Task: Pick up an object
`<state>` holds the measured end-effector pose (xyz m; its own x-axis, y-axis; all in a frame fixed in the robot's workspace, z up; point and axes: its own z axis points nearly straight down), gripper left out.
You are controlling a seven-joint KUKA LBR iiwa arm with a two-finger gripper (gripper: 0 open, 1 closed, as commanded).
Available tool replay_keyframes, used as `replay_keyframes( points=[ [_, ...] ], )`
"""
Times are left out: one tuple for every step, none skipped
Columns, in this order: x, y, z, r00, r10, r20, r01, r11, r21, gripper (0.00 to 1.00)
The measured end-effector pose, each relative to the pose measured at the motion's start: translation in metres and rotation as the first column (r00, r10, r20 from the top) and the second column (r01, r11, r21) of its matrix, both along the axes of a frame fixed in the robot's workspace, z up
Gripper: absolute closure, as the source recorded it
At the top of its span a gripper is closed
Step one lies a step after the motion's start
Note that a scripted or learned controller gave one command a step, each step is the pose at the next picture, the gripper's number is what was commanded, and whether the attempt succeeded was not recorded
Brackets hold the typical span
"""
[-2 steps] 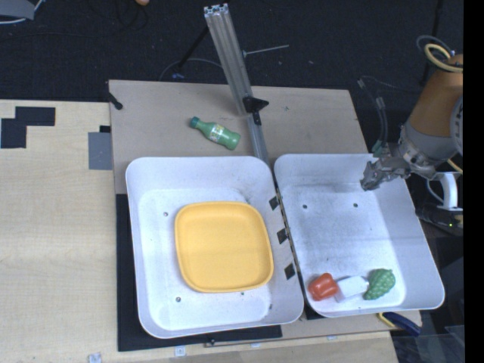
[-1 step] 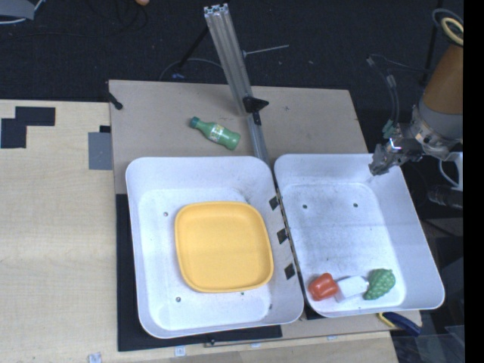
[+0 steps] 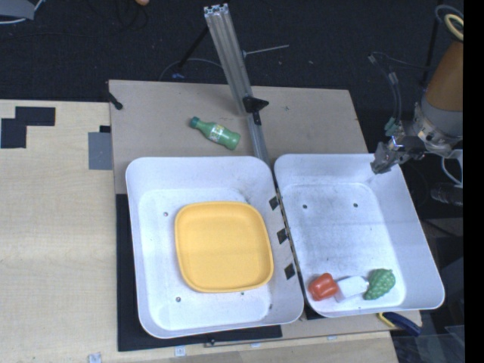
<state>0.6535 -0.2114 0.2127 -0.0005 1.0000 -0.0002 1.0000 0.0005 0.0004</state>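
Candidates for the pick sit bunched in the near corner of the right-hand shallow white bin (image 3: 393, 203): a small red pepper-shaped toy (image 3: 323, 286), a little white block (image 3: 352, 287) and a knobbly green toy vegetable (image 3: 380, 283), the three touching or nearly so in a row. We see the gripper (image 3: 384, 159) hovering over that bin's far right rim, well apart from the cluster, and at this size we cannot tell how its jaws stand.

We judge all three light, hard and probably smooth plastic, so nothing fragile, but apt to slip or skitter on the bin floor. The green one looks the best bet: its bumpy skin should give the pads some bite, and its outer side lies free. We would close across its narrow middle. The red one is rounder and may squirt out.

In the left bin (image 3: 144, 203) lies a yellow square plastic plate (image 3: 224, 246), too flat to grasp easily. A small green bottle (image 3: 215, 133) rests on the board beyond the bins.
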Motion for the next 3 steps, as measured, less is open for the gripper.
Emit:
replay_keyframes(
  points=[
    [-0.016,0.051,-0.007,1.000,0.002,0.000,-0.002,1.000,0.001,1.00],
    [-0.030,0.105,-0.012,1.000,0.002,-0.001,-0.002,1.000,0.001,1.00],
    [-0.046,0.162,-0.012,1.000,0.003,-0.001,-0.003,1.000,0.001,1.00]
  ],
)
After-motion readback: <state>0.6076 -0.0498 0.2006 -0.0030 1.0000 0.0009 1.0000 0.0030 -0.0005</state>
